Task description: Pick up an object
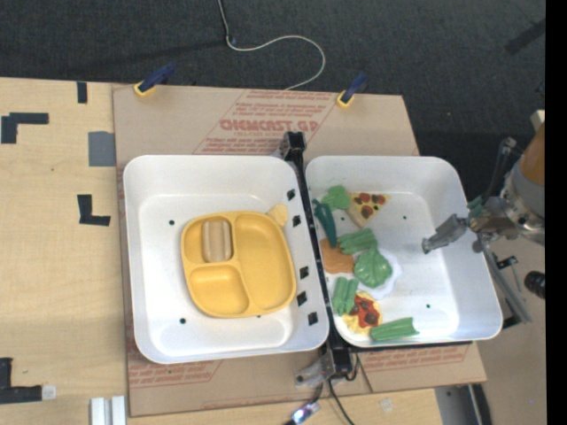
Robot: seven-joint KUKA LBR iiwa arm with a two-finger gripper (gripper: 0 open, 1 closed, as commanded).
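Reaching in from the right, the gripper (440, 235) hangs over the bare floor of the right bin (447, 177), its grey tip pointing left toward a heap of toy food; whether it is spread or pressed together cannot be told from this angle, and nothing is seen pinched in it. The pickable things crowd the left half of that bin, well apart from the tip: a pizza slice (368, 204) at the far side, a green leafy piece (374, 267) in the middle touching a tan biscuit (335, 259), a green pod (392, 328) lying alone at the near edge, and a second red-and-yellow piece (361, 309) beside it. The left bin (142, 184) holds a yellow divided plate (239, 265) with a small tan block (216, 239) in its far-left section.

Doing this step well likely means choosing a target that stands clear of its neighbours. The pod at the near edge looks the safest choice, since it lies alone with open floor on its far side; the middle heap risks a grab that catches two pieces or slips off a rounded top. Coming straight down across the pod's narrow width, rather than along its length, should give the surest hold, with care for the bin's near wall just beside it.
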